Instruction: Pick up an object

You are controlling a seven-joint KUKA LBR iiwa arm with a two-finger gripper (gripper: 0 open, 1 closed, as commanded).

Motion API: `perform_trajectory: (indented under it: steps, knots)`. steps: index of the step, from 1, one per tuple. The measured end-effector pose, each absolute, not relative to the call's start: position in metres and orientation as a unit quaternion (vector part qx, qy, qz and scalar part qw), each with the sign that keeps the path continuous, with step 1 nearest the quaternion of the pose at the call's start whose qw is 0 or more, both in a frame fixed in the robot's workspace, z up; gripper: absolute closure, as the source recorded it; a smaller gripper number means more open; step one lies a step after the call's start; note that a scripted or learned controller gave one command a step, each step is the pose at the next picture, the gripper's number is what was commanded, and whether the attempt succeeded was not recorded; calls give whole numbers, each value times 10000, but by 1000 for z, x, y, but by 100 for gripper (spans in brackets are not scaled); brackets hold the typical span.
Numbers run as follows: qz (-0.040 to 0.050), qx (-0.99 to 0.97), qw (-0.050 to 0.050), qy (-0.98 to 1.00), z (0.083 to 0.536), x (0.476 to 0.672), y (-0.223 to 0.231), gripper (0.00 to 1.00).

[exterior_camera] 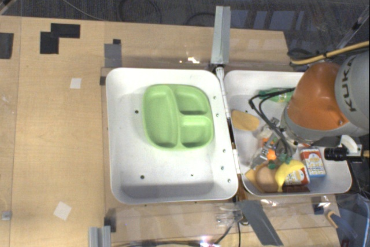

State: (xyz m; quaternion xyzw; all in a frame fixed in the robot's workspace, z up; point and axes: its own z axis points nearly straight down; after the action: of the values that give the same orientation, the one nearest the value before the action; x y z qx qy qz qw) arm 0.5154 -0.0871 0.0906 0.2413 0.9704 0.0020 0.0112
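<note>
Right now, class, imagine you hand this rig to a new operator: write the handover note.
Claw: low in the right bin, over the clutter; open or shut can't be told.
Things: yellow banana-like toy, brown round item and small carton lie in the right bin's near corner. Green divided tray sits in the left bin.
Done: no grasp seen.
Left: grip and lift one object.

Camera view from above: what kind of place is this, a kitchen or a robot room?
Probably a robot test lab, not a kitchen. A big robot arm reaches over two white bins on a wooden bench, with a green divided plate and toy food for practice.
</note>
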Motion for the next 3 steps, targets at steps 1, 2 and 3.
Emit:
perform_trajectory:
  steps: [1, 2, 3]
  knots:
    - [16, 2560, 117, 9666, 91, 495, -84, 0]
    - [-3, 1609, 61, 9869, 129, 559, -137, 0]
    - [13, 1788, 110, 9838, 92, 568, -88, 0]
